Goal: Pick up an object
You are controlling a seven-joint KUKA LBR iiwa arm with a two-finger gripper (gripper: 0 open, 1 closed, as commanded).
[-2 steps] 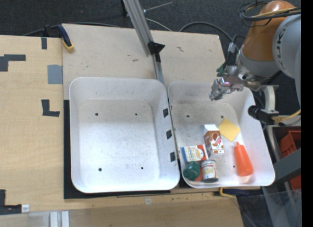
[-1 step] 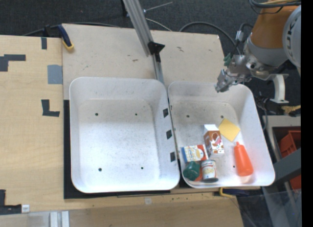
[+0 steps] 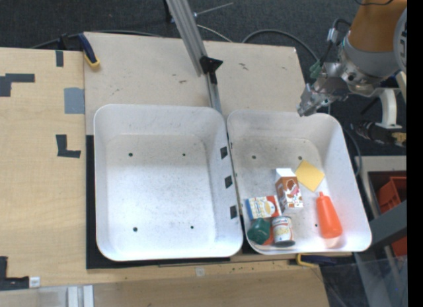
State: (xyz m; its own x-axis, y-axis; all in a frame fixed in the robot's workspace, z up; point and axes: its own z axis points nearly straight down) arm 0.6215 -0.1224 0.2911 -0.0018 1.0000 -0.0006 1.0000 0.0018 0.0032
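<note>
Above the right bin's (image 3: 334,133) far rim: gripper (image 3: 309,106), finger state indiscernible. Near its front wall: carton (image 3: 289,190), yellow block (image 3: 310,175), orange bottle (image 3: 327,216), can (image 3: 282,230).

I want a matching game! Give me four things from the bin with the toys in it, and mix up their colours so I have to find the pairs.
Things:
1. bottle
2. flat square
3. round lump
4. small carton

Colours:
A. dark green
B. orange
C. red-brown and white
D. yellow

Pairs: 1-B, 2-D, 3-A, 4-C. All four lie in the right bin.
</note>
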